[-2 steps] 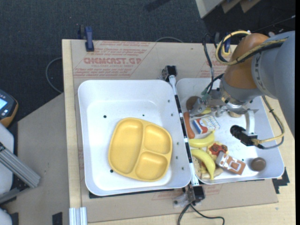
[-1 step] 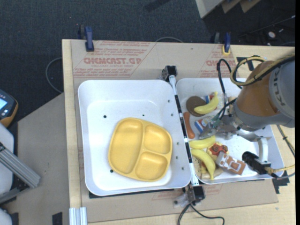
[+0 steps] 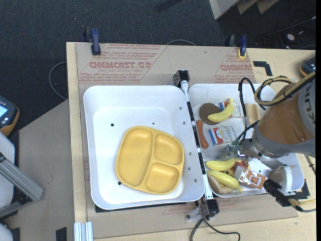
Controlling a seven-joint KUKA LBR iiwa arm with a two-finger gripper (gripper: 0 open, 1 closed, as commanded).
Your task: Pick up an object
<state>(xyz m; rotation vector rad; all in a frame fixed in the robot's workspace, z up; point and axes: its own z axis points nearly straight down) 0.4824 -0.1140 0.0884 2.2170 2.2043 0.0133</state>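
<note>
Two white bins sit side by side; over the right bin [image 3: 296,177] the claw [image 3: 239,153] hangs by two bananas [image 3: 221,172], its opening impossible to tell.

Glossy yellow plastic tray [image 3: 149,159], white bin [image 3: 100,109]

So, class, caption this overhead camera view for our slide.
Grey arm's gripper low over right white bin of bananas; yellow divided plate in left bin.

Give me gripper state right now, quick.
Gripper: down in the right bin among the clutter near the bananas; open or shut cannot be told, and no held object is visible.
</note>
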